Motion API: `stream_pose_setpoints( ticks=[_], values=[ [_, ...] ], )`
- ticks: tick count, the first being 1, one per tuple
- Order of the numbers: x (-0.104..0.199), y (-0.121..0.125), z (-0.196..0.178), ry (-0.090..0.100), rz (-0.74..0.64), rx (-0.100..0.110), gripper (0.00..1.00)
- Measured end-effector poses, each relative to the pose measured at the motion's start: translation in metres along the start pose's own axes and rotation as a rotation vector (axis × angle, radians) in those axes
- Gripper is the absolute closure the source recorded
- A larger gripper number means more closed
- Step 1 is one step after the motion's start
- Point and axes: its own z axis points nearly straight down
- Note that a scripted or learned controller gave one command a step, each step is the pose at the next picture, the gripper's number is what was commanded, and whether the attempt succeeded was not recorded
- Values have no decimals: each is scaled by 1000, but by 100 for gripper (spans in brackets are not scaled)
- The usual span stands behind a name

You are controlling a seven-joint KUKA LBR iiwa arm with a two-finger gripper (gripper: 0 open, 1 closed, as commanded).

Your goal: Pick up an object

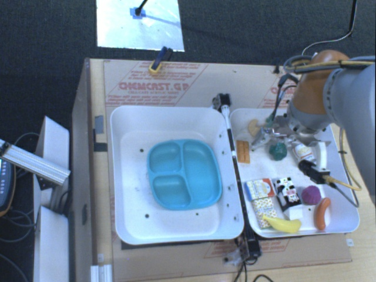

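Over the right bin point(346, 216), near its twelve o'clock edge, the end effector point(276, 138) is hanging low above a teal ball point(278, 151); whether its fingers are spread or pressed together cannot be told. A clean grasp probably calls for centring over the ball and descending straight, avoiding the small bottle point(302, 152) at three o'clock. Crowding this bin toward six o'clock are a cow-print box point(286, 191), purple ball point(311, 194), sausage point(321, 214), banana point(282, 224) and small cartons point(258, 188). Lying alone in the left bin point(126, 216) is a blue divided plate point(183, 174).
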Motion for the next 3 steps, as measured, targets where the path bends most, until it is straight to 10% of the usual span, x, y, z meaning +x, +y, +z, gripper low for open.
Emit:
stream_pose_setpoints(
  ticks=[1,2,3],
  values=[
    [-29,-9,-25,0,1,-1,0],
    [6,-19,0,1,-2,0,0],
    [5,-18,-10,1,-3,-3,100]
  ],
)
